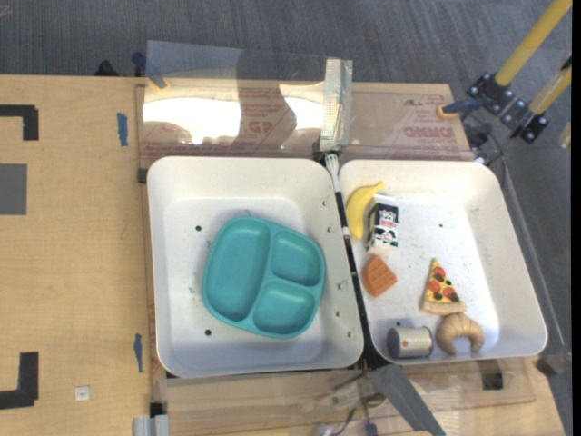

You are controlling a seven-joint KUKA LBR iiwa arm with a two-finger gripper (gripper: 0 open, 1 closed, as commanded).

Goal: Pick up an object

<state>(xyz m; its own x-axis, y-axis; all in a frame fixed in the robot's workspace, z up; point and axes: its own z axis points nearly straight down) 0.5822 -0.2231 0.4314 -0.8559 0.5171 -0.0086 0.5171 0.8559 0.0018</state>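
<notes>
Can (410,340) lies on its side at the near edge of the right bin (522,271), and the croissant (460,332) is just beside it on the right, maybe touching. Pizza slice (441,289) sits a bit behind the croissant, tip pointing away from the camera. Orange cracker (379,275) lies flat near the bin's left wall. Behind that is a small black-and-white carton (386,225), touching or overlapping the banana (361,209), which curves along the left wall. All six pickable things are loose on the bin floor, none lifted.

Left bin (154,243) holds a teal divided plate (263,277) with three compartments, flat and roughly centred. The two bins touch along the middle. A clear sheet (236,107) stands behind them on the bench (64,243). Yellow poles (540,30) are at far right, off the bench.

My gripper state: can't tell from this view.
</notes>
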